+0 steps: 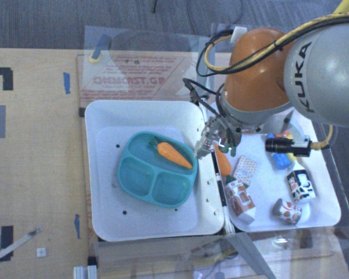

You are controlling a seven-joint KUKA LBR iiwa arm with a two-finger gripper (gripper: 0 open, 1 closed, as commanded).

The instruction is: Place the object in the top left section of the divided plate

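Grey arm (pixel 320 68) was seen looming over both bins. One carrot (pixel 174 154) was found lying across the divided plate (pixel 154 182), on its upper section. Gripper (pixel 216 144) state could not be told. A rim collision was judged possible.

Right bin (pixel 328 205): small brown-and-white carton (pixel 240 199) at 7 o'clock, patterned packet (pixel 245 169) just above it. Crumpled can (pixel 287 211) at 5 o'clock; black-and-white can (pixel 301 185) at 3 o'clock. Blue item (pixel 282 159) near 1 o'clock, partly hidden. Blue tape strip (pixel 66 82) on table (pixel 35 173), 9 o'clock of both bins.
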